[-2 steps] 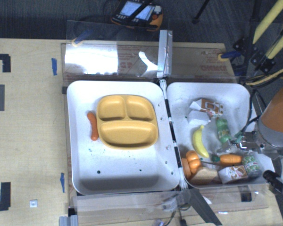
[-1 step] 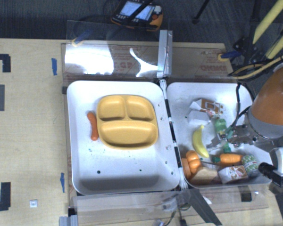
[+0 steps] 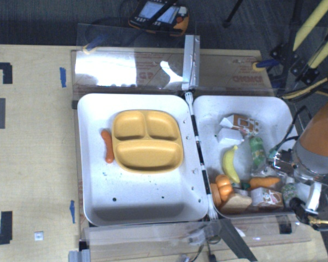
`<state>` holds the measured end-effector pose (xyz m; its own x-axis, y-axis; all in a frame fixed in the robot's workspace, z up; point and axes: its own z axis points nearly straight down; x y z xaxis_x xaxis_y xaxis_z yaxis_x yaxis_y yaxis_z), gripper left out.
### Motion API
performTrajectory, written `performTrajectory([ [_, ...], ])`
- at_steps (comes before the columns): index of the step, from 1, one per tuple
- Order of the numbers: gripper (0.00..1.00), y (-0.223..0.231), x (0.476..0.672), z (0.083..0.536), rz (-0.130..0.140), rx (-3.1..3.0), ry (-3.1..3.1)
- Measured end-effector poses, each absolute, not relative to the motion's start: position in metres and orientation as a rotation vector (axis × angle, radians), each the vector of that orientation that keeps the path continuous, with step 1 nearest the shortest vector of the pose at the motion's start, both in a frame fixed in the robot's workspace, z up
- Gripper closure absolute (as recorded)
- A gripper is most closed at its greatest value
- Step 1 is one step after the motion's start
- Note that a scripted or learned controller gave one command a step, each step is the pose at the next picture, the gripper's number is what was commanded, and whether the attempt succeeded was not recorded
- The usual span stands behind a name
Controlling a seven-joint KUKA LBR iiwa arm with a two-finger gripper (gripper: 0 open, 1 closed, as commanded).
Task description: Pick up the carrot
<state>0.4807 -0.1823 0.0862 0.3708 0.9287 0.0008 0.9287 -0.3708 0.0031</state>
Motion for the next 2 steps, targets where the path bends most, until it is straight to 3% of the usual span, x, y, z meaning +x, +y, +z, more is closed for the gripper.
performTrajectory([
  [1, 1.00, -0.183, 0.483, 0.098, 0.011, 2.594, 1.756],
  [2, 1.00, -0.113, 0.494, 0.244, -0.002, 2.560, 1.821],
])
